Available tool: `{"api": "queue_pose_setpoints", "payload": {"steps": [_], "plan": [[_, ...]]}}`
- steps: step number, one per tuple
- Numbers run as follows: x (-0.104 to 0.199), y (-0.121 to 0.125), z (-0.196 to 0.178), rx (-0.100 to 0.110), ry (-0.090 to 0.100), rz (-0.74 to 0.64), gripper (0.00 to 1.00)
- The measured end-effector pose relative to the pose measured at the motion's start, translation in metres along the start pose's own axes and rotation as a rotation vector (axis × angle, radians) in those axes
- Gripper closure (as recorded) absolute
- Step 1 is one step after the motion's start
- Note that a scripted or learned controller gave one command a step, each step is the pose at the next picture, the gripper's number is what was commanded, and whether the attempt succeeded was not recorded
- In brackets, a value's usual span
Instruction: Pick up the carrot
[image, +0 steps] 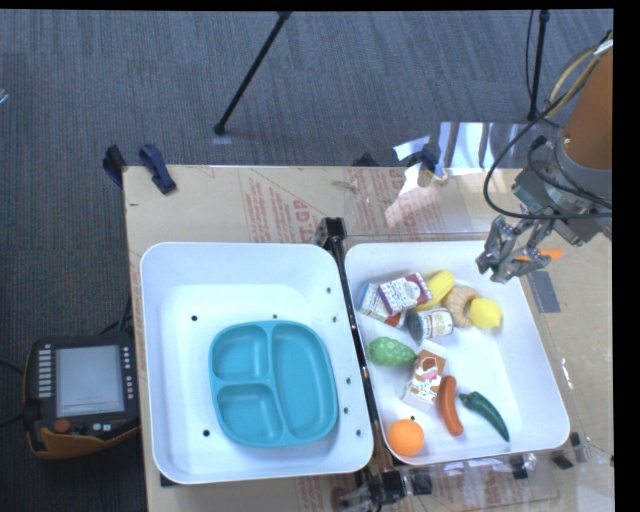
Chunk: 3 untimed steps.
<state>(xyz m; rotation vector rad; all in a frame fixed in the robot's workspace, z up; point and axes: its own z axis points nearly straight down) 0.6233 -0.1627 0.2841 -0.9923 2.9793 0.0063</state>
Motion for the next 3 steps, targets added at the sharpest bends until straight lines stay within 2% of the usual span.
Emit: {"api": "queue_pose_setpoints", "payload": {"steps": [1, 2, 3], "plan": [[0.074, -0.008, 0.018, 0.001, 0.001, -0.274, 1.00], [0.024, -0.006, 0.035, -0.001, -0.001, -0.324, 1.00], [0.010, -0.049, 0.119, -0.005, 0.000, -0.606, 1.00]]}}
